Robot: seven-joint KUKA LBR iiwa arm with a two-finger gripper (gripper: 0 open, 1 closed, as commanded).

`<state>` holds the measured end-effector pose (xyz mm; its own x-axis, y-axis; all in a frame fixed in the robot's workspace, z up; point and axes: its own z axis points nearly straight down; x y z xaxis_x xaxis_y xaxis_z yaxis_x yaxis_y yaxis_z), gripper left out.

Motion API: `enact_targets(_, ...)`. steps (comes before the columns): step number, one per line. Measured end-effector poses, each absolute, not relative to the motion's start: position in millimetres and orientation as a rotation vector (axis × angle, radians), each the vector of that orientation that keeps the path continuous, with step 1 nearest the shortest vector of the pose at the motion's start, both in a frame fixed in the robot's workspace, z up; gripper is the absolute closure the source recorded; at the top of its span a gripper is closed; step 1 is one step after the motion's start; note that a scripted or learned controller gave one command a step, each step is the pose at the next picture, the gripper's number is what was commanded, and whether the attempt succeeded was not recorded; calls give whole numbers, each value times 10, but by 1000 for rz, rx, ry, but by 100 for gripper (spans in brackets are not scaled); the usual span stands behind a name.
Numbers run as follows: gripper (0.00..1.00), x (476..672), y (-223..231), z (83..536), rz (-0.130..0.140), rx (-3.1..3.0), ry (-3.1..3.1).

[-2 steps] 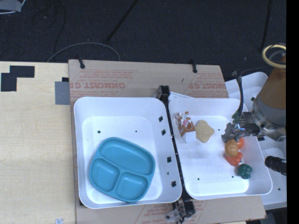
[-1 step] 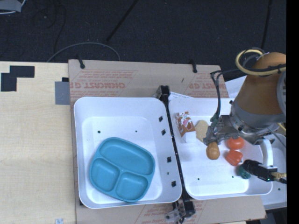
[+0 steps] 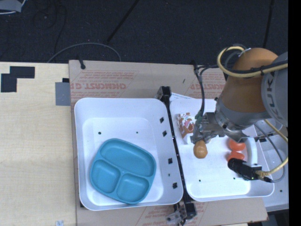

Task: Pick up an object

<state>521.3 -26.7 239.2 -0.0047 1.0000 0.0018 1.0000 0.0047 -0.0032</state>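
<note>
Down over the bin the arm reaches into, the claw hangs low and points straight at the white floor; my read is that the wrist is set vertical because these bins are shallow and a top-down approach clears the walls. Just on the near side of the claw, touching it or very nearly, sits a brown egg-shaped object; that looks like the pick. Whether the claw is open or closed I cannot tell, the wrist body masks it from above; nor can I tell whether the egg is gripped or simply lying under the tip.

Just beside the claw, toward the divider, lies a red-and-white packet, flat on the floor; on the claw's other side, under the arm, an orange object peeks out, partly hidden. All three cluster near the claw in this bin, so there's plenty to grab without travelling far.

Well apart from the claw, across the divider, a blue divided plate lies flat and alone in the other bin; wide and low, likely a poor fit for a two-finger pinch, which may be why the arm works this side.

The risk, I'd say: a rounded egg can roll or squirt out sideways; a centred squeeze is called for.
</note>
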Motion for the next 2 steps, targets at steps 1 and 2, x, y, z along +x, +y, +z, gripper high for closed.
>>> enact_targets(1,100,5318,334,2373,1,-2212,-2225)
enact_targets(2,100,5235,805,2256,5,-2213,-2223)
